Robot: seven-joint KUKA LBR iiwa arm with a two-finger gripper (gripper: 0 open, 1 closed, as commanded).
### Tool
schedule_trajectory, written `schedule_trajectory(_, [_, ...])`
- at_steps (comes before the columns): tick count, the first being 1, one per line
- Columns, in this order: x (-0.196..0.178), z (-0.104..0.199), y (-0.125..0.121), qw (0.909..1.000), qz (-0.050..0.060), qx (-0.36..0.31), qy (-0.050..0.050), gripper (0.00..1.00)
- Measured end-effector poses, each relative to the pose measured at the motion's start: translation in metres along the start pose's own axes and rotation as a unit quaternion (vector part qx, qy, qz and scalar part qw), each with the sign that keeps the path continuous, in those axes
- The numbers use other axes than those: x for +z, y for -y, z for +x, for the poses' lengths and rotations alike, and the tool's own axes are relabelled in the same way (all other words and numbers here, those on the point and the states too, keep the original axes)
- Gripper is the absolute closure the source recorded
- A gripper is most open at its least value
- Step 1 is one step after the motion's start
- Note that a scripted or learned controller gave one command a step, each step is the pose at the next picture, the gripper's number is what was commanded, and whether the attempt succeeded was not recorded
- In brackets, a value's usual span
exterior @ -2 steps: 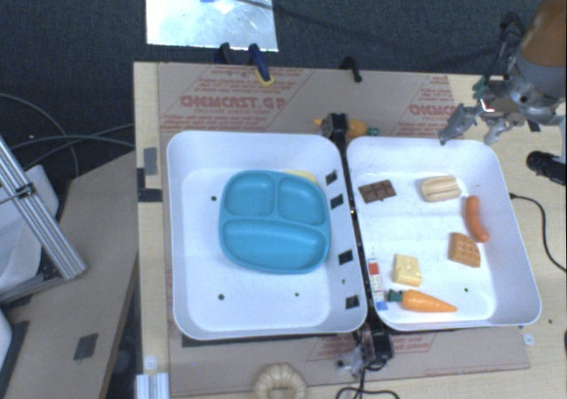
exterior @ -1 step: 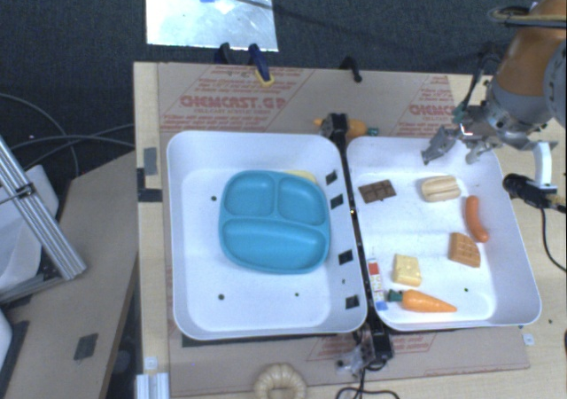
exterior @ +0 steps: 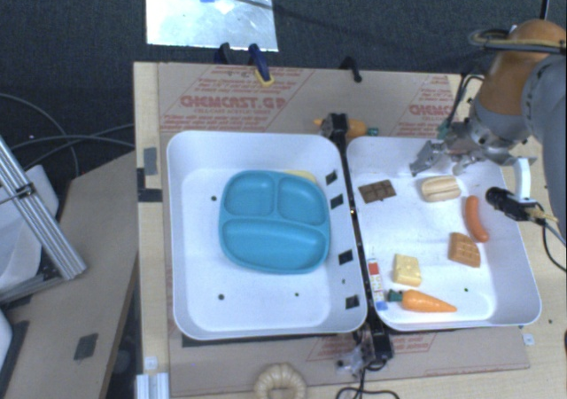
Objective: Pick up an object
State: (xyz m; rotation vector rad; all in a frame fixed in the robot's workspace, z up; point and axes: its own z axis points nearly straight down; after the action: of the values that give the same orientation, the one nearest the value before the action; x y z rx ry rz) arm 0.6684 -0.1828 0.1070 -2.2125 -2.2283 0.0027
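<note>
My gripper [exterior: 440,163] hangs over the far part of the right bin [exterior: 523,295], open, with nothing between its fingers. Just below it lies a pale bread roll [exterior: 440,187]. To the roll's left is a brown chocolate bar [exterior: 376,191]. A red sausage [exterior: 476,218] and a brown waffle [exterior: 463,249] lie nearer the right wall. A yellow cheese block [exterior: 407,269] and an orange carrot [exterior: 428,302] sit near the front edge.
The left bin [exterior: 190,211] holds a blue divided plate [exterior: 275,220] with a yellow item [exterior: 303,176] peeking out behind it. An orange-yellow object [exterior: 355,129] lies behind the bins at the divider. A blue clamp [exterior: 260,65] grips the board's far edge.
</note>
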Motion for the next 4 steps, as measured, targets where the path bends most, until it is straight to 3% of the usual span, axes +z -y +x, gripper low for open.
schedule_trajectory(1, [0.023,0.001,-0.001,1.0,-0.001,0.0,0.0,0.0])
schedule_trajectory(2, [0.01,0.0,-0.003,1.0,-0.005,-0.001,0.001,1.0])
schedule_trajectory(4, [-0.099,-0.008,-0.011,1.0,-0.006,0.003,0.001,1.0])
